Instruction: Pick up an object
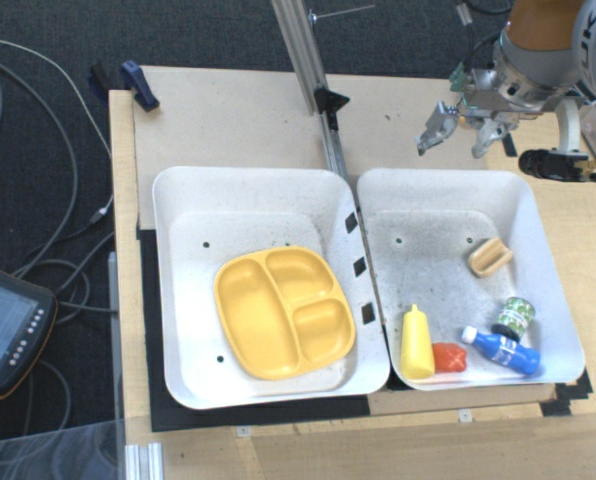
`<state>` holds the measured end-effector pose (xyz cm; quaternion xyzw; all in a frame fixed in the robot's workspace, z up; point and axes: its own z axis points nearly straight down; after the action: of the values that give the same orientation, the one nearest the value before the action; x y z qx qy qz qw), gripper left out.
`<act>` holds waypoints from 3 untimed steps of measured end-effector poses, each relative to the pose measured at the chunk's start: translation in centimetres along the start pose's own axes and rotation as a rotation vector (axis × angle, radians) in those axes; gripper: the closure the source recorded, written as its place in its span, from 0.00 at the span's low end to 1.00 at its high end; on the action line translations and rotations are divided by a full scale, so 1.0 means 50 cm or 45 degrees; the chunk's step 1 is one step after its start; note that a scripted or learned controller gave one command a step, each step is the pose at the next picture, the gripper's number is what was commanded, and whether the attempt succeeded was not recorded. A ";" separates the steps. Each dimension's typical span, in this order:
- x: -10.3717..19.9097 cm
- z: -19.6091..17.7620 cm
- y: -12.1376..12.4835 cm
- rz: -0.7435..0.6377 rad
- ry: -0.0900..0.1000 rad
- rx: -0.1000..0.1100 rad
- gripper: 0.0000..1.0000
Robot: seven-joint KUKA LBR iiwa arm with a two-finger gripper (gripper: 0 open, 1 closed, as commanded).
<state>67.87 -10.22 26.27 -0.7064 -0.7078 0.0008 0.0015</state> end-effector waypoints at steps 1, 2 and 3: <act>-0.001 0.000 0.000 0.000 -0.001 0.000 0.00; 0.011 0.095 -0.016 0.002 0.000 0.004 0.00; 0.000 0.219 -0.020 0.003 0.000 0.007 0.00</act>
<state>66.85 -10.19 15.33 -0.7072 -0.7070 0.0028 0.0034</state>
